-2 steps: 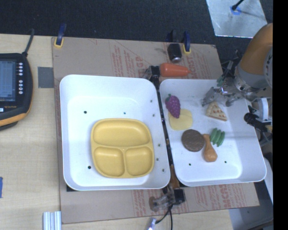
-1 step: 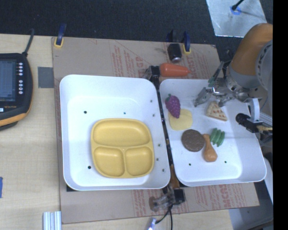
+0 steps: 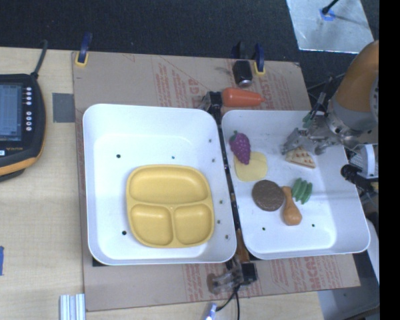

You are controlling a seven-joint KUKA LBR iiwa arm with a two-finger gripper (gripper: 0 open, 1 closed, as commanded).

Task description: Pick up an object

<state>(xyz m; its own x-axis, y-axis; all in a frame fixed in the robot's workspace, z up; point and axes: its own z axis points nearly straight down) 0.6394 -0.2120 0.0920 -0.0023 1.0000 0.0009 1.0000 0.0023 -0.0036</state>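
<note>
My gripper (image 3: pixel 307 143) hangs over the far right part of the right bin (image 3: pixel 333 235), below the grey arm with its orange band (image 3: pixel 360 72). Its fingers stand open with nothing between them. A tan wedge-shaped slice (image 3: pixel 301 157) lies just in front of the fingertips. Further left in the same bin are a purple bunch of grapes (image 3: pixel 241 147), a flat yellow piece (image 3: pixel 251 167), a round brown patty (image 3: pixel 268 195), a green vegetable (image 3: pixel 302 190) and an orange-brown piece (image 3: pixel 291 209).
The left bin (image 3: pixel 107 132) holds a yellow three-compartment tray (image 3: pixel 169 204). An orange carrot-like toy (image 3: pixel 241 98) lies on the cardboard behind the bins. A handheld control pendant (image 3: pixel 12 125) rests at the far left of the bench.
</note>
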